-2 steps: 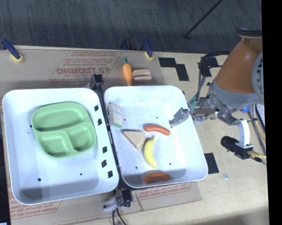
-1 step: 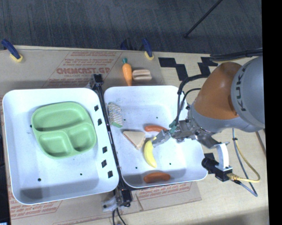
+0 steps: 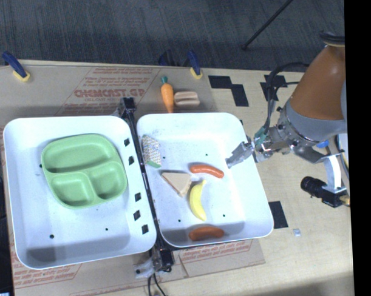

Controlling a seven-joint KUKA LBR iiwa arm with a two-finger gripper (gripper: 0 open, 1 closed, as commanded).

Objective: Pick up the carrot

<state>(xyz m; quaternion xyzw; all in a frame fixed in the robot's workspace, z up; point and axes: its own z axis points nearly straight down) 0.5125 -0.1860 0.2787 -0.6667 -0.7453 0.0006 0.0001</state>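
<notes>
Camera view, sole. Carrot (image 3: 167,96): outside both bins, on bench just beyond right bin's (image 3: 254,190) far rim, beside bun (image 3: 186,99), green top pointing away. Gripper (image 3: 238,154): over right bin's right edge, well apart from carrot, nothing between fingers; jaw gap cannot tell. Step judged: approach. Advice: travel across bin to far rim, align jaws across carrot's width, descend clear of rim and bun.
</notes>
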